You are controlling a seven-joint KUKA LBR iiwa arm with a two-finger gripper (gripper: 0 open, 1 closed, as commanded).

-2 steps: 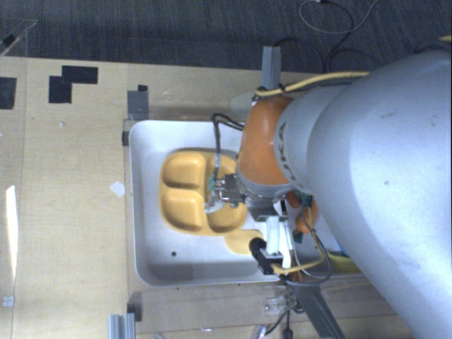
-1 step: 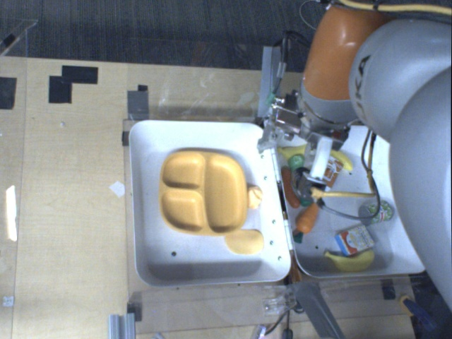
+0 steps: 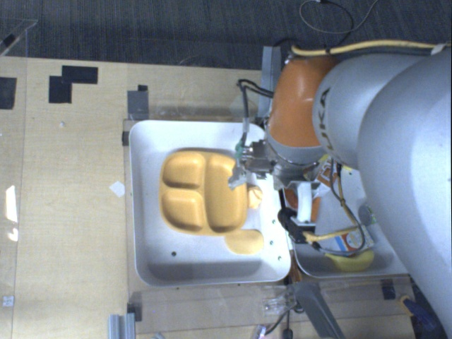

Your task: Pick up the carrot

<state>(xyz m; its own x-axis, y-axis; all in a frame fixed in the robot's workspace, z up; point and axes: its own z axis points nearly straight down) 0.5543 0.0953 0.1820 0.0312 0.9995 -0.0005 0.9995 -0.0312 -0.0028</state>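
Note:
My gripper (image 3: 240, 176) hangs over the left bin (image 3: 145, 210), above the right edge of a yellow divided plate (image 3: 201, 191). A sliver of orange (image 3: 316, 207) shows in the right bin under the wrist. It may be the carrot, but the arm hides most of it. Nothing shows between the gripper and the plate.
A pale yellow round piece (image 3: 244, 241) lies in the left bin just below the plate. In the right bin (image 3: 304, 268), a yellow banana-like thing (image 3: 351, 261) and a printed carton (image 3: 344, 240) lie near the front. The arm covers most of that bin.

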